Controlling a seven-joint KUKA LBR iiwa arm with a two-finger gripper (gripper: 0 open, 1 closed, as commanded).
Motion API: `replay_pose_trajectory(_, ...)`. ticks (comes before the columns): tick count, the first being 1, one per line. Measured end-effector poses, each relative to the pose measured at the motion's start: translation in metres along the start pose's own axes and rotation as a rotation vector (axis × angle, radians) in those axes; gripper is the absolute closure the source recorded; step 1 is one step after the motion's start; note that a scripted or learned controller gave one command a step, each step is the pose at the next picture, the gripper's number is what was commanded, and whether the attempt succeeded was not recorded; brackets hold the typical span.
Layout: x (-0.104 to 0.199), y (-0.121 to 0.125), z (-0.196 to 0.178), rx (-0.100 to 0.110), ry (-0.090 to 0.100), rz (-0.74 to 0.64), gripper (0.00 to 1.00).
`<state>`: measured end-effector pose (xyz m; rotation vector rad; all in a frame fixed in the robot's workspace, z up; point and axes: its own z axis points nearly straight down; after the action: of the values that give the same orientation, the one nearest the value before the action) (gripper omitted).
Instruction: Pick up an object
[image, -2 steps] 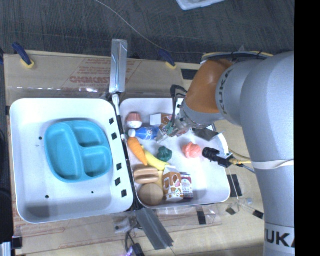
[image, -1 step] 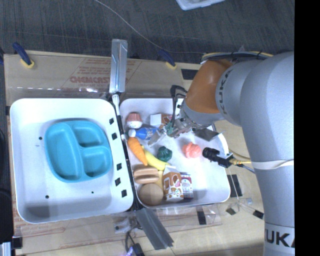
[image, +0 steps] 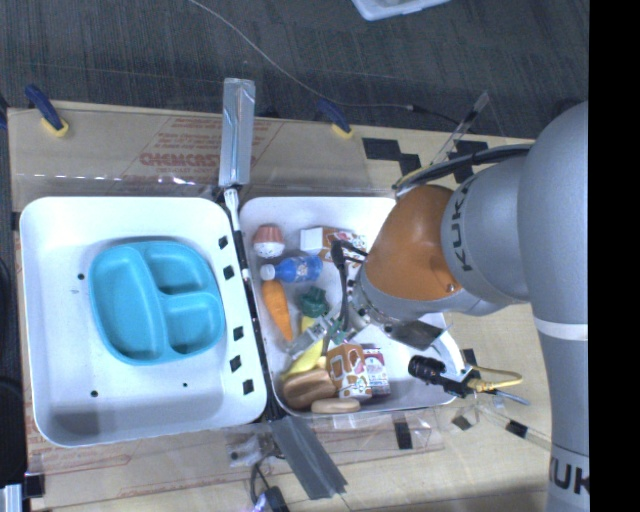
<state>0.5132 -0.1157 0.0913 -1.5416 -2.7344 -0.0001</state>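
The right bin (image: 385, 208) holds a crowd of small things. Among them are an orange carrot (image: 278, 308), a blue bottle (image: 293, 269), a green piece (image: 314, 300), a white cube (image: 311, 238) and a small round brown-topped item (image: 267, 240). At its near end lie a yellow banana (image: 310, 355), a bread roll (image: 308, 385) and a printed snack box (image: 360, 370). My gripper (image: 335, 325) reaches down from the orange-banded wrist into the middle of the bin, just right of the carrot and green piece and above the banana. The wrist hides the bin's right half.
In the left bin (image: 45, 300) lies a light blue divided tray (image: 158, 298). A black divider with clips (image: 240, 300) runs between the two bins. The grey arm (image: 540, 230) covers the right side of the bench.
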Motion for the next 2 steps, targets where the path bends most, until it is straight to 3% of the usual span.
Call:
replay_pose_trajectory(1,-0.029,0.063,0.000,0.001,-0.001,0.151,0.00)
replay_pose_trajectory(2,-0.031,0.043,0.000,0.002,0.000,0.731,0.00)
